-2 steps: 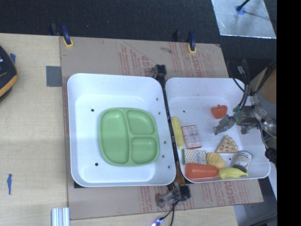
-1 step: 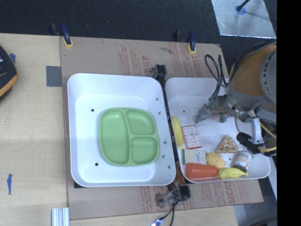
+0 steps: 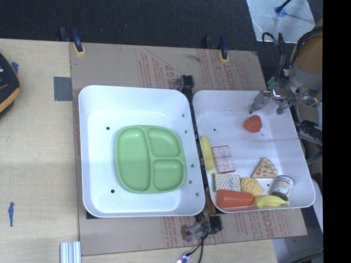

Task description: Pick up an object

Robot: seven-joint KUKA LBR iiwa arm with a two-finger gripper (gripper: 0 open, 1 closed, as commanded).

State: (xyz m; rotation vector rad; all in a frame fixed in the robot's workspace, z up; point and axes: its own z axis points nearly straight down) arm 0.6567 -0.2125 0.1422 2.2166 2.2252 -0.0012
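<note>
My gripper (image 3: 269,106) hangs over the far part of the right bin (image 3: 285,130), open, with nothing between its fingers. A small red round object (image 3: 253,124) lies just in front of it and a little left, apart from the fingertips. More items sit at the bin's near end: a long yellow piece (image 3: 206,153) against the left wall, a red-and-white packet (image 3: 223,159), a second packet (image 3: 227,181), a tan wedge (image 3: 265,169), a small can (image 3: 281,186), a long red item (image 3: 235,199), a ridged yellow item (image 3: 252,186) and a yellow fruit (image 3: 271,201).
The left bin (image 3: 98,119) holds a green divided plate (image 3: 149,159). Both bins rest on a cardboard sheet (image 3: 137,64) clamped at the back. A dark device (image 3: 6,84) sits at the far left edge of the bench.
</note>
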